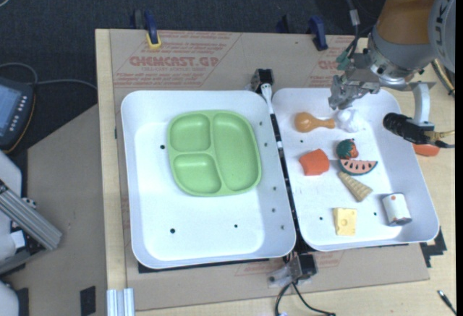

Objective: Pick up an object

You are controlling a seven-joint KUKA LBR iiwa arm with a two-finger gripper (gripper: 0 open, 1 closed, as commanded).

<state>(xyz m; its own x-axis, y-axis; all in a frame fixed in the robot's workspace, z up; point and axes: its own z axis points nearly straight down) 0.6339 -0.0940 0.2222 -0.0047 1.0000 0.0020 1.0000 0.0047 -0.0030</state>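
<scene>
Gripper (346, 103) over about six toys; one green plate (214, 152).

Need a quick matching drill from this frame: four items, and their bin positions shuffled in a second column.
Items:
1. green plate
2. cheese wedge
3. drumstick
4. watermelon slice

Positions:
A. right bin, far end, by the gripper
B. left bin, middle
C. right bin, near edge
D. right bin, middle, right of the orange block

Pairs: 1-B, 2-C, 3-A, 4-D
</scene>
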